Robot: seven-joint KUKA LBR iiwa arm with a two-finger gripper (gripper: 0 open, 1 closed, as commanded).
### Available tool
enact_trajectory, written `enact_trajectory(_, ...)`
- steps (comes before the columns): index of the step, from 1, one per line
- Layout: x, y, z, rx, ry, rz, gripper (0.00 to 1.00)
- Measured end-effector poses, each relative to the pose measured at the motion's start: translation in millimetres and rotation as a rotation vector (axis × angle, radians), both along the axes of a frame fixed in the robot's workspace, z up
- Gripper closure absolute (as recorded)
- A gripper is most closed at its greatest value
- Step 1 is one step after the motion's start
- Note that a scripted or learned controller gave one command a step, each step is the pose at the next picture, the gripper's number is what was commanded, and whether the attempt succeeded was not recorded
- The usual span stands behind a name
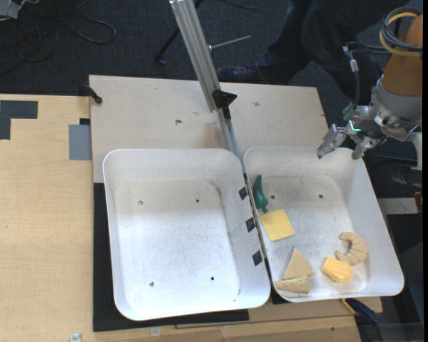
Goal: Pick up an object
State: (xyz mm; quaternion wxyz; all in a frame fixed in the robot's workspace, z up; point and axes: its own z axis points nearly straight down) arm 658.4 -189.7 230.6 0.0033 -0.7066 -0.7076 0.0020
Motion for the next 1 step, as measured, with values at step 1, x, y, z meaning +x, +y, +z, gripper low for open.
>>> enact_trajectory(1,1.0,0.4,2.9,-0.001,-0.004,0.003,0.0)
